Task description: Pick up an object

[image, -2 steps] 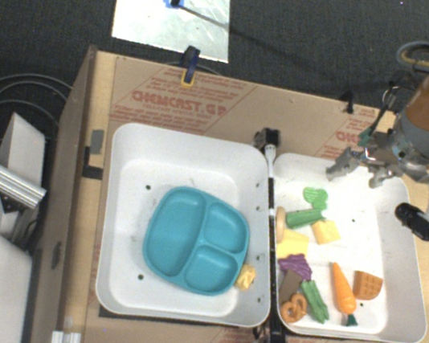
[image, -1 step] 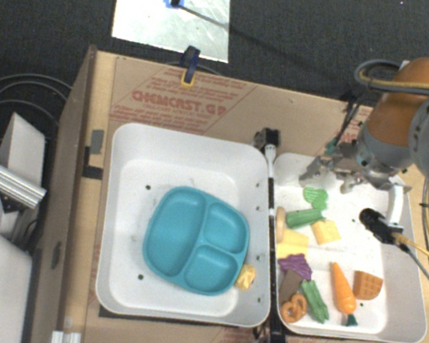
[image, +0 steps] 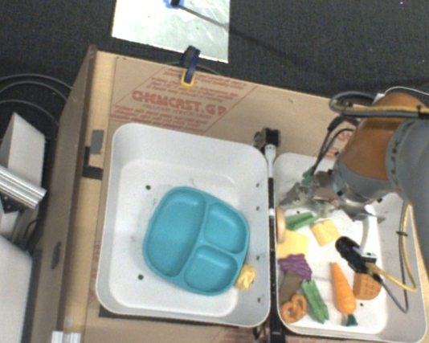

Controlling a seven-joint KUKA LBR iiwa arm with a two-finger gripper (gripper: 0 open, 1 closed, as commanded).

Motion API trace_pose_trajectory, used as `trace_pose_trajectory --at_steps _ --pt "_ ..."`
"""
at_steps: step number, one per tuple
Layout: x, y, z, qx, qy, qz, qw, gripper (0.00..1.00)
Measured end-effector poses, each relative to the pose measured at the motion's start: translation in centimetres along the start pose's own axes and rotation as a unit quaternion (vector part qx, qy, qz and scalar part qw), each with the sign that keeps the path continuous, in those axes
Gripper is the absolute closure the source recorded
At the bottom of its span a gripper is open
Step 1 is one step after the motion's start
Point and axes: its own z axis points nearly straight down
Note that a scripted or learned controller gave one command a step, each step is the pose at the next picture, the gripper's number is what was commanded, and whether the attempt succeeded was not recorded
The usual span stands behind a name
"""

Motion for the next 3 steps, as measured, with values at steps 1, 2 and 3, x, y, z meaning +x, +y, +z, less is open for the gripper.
trace_pose_trajectory --at_steps 1,2,3 --pt "-3.7 -10.3 -0.3 0.0 -0.001 0.003 1.0 0.0" --pt "-5.4 -2.8 -0.3 -0.006 -0.002 -0.002 1.0 0.0" --pt "-7.7 -3.7 -0.3 -0.003 -0.001 0.001 1.0 0.0"
